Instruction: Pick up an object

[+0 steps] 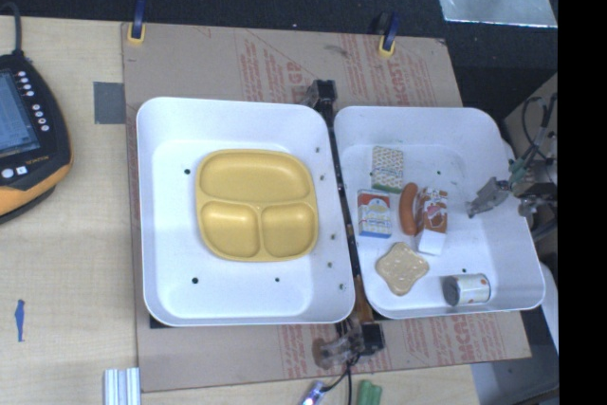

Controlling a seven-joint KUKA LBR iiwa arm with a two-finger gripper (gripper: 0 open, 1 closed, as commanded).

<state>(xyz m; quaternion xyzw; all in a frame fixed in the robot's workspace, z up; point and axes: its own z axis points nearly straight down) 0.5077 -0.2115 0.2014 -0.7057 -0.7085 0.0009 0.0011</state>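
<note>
Reaching in from the right edge of the frame, the end effector hovers over the right side of the right bin, its fingers looking parted and released, with nothing between them. Candidate objects lie to its left in that bin: a hot dog beside a small red-and-white carton, a milk-style box, a patterned cracker packet above them, a slice of toast lower down, and a small can on its side near the bin's lower right wall. The left bin carries a yellow divided plate.

To do this step well, I would choose a piece standing clear of its neighbours; the can or the toast seem easiest. The hot dog and carton touch, so a descent there risks pinching both or nudging one aside. Centre the open fingers over the chosen item, align them across its narrow side, then lower straight down before closing.
</note>
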